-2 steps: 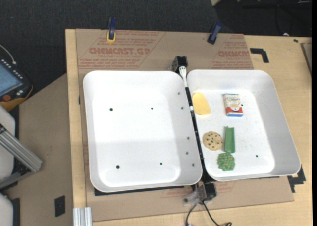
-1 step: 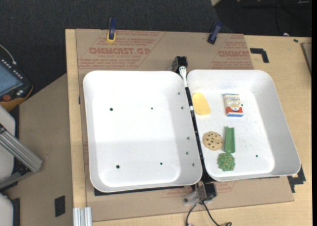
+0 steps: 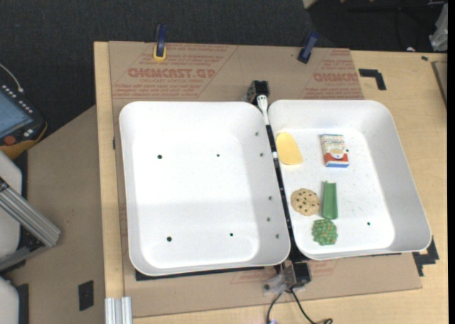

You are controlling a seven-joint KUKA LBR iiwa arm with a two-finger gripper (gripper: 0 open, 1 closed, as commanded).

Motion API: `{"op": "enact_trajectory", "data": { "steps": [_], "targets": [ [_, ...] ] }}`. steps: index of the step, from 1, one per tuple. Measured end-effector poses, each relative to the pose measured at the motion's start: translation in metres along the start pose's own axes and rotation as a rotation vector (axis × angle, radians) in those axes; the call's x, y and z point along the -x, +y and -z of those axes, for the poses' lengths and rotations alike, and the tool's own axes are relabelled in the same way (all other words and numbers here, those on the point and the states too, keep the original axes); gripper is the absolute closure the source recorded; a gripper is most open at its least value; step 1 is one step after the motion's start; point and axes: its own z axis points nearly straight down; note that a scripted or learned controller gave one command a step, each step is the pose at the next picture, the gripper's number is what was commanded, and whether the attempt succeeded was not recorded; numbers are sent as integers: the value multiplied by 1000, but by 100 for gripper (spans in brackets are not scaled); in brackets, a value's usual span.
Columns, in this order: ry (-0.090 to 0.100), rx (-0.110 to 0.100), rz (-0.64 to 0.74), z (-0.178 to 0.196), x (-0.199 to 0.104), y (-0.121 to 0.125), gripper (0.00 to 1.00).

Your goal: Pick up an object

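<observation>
A dark grey carpeted floor fills the upper part of the frame, and below it lies a brown cardboard-covered bench top [image 3: 213, 67] printed with red lettering, held at its far edge by a yellow-and-blue clamp [image 3: 160, 44] at upper left and a blue clamp [image 3: 308, 46] at upper centre. Two shallow white plastic bins sit side by side on the board, their inner rims touching along the middle of the frame. The left bin [image 3: 142, 173] shows four small dark dots on its floor. The right bin [image 3: 384, 173] holds all the objects, gathered in its left half. A pale yellow rounded block [image 3: 288, 148] lies near the bin's upper left, just beside the dividing rim. To its right, apart from it, is a small white carton with red and blue print [image 3: 334, 150]. Lower down, a round tan chocolate-chip cookie [image 3: 305, 202] lies just beside a green upright rectangular bar [image 3: 330, 200]. Below them, near the bin's lower rim, sits a bumpy green cluster like a bunch of grapes [image 3: 324, 231]. Nothing of the claw appears here, so its grip cannot be judged.
</observation>
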Motion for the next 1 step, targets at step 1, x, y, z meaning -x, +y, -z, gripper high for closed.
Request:
{"op": "enact_trajectory", "data": {
  "steps": [1],
  "targets": [
    [-7,15,-5,57,19,-32,100]
  ]
}}
